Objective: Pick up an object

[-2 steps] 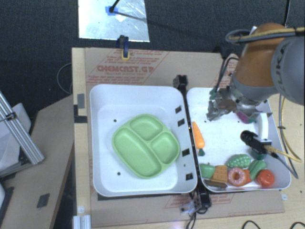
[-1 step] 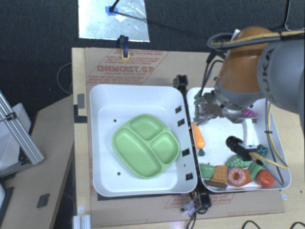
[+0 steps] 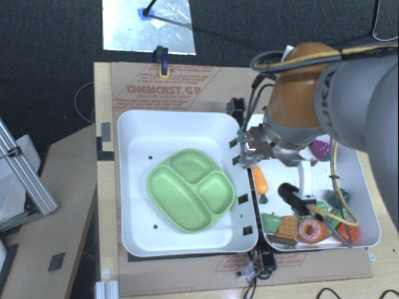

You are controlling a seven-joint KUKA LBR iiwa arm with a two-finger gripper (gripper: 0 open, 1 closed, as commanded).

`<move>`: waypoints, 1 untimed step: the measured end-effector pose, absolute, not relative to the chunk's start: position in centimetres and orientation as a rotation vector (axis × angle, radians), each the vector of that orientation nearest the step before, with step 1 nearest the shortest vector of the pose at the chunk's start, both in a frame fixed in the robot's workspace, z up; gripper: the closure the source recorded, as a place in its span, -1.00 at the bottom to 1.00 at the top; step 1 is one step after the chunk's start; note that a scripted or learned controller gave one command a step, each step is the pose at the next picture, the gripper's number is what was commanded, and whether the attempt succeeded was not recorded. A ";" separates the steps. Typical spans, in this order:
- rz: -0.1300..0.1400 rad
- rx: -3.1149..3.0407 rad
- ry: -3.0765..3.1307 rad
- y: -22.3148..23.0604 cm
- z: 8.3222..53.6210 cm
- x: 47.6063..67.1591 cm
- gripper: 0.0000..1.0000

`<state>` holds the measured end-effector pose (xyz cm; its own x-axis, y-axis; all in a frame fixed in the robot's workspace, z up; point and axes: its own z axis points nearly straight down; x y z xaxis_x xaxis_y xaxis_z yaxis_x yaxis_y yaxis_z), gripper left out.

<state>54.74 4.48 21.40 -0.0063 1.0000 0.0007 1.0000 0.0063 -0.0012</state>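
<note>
Grey with an orange band, the arm [image 3: 349, 98] is reaching in from the right and holding its pincer [image 3: 249, 152] low over the seam where the two white bins are meeting. From this slant I cannot tell whether the pincer is released or clenched, and nothing is showing in its grasp. Just below it, a toy carrot [image 3: 260, 182] is lying in the right bin [image 3: 366, 189] close along that bin's left wall, with its orange body running toward the near edge and ending in a green tip. Farther toward the near edge of the same bin, a cluster of toy food is crowding together: a green piece [image 3: 271, 220], a tan waffle-like biscuit [image 3: 287, 229] touching it, a pink-frosted donut [image 3: 310, 230] just beside the biscuit, and a red-orange piece [image 3: 349, 233] at the right end. A small teal piece [image 3: 343, 198] is sitting near the right wall, and a magenta piece [image 3: 321, 148] is peeking out from under the arm. In the left bin [image 3: 134, 167], a pale green divided plate [image 3: 190, 190] is resting flat near the middle, well apart from the pincer. Both bins are sitting on a brown cardboard sheet [image 3: 168, 83] with red print, which is covering the bench [image 3: 68, 185].
</note>
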 end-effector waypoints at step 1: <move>-0.001 -2.215 -2.228 4.6 21.4 54.8 1.00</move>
